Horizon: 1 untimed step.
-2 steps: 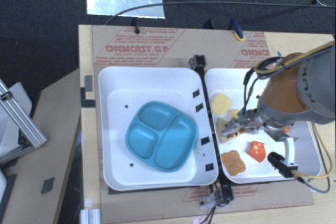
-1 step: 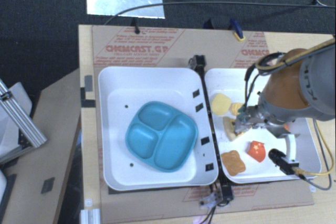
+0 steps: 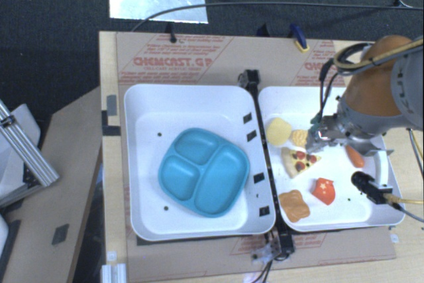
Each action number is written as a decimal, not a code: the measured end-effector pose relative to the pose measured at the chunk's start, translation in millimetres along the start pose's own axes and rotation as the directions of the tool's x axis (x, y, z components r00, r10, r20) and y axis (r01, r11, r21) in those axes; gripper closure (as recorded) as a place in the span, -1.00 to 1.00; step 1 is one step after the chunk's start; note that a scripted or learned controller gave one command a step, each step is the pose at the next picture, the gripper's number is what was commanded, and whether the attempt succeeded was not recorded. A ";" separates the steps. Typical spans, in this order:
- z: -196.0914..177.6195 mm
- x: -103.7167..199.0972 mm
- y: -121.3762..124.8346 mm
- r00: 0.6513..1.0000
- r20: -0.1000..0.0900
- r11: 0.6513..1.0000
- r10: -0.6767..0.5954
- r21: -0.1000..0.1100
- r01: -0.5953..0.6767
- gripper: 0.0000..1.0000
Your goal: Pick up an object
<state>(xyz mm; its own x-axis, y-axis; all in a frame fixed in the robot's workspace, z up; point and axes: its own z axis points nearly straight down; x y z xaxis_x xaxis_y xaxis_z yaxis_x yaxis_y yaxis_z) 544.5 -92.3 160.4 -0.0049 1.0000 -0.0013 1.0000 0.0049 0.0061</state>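
The right bin (image 3: 331, 97) holds several toy foods: a pale yellow round piece (image 3: 279, 130), a small tan piece (image 3: 299, 137), a pizza slice (image 3: 299, 161), a red piece (image 3: 324, 189), an orange-brown lump (image 3: 294, 205) and a small orange-red sausage shape (image 3: 356, 156). My gripper (image 3: 319, 136) reaches in from the right and hangs low over the middle of this bin. It is just right of the tan piece and above the pizza slice's far end. The wrist body hides its tip.
The left bin (image 3: 152, 109) holds a blue divided plate (image 3: 204, 171). A black divider (image 3: 260, 149) runs between the bins. A black fitting with a cable (image 3: 368, 186) hangs over the right bin's near right corner. Cardboard (image 3: 179, 56) lies under both bins.
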 end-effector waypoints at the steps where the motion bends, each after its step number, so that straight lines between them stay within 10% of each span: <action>1: -45.1 -6.4 1.3 1.000 0.000 1.000 0.001 0.000 -0.001 1.00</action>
<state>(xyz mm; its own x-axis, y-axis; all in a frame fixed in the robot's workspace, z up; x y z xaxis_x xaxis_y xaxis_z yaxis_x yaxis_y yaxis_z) 545.6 -98.6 205.5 -0.0037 1.0000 -0.0013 1.0000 0.0037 0.0060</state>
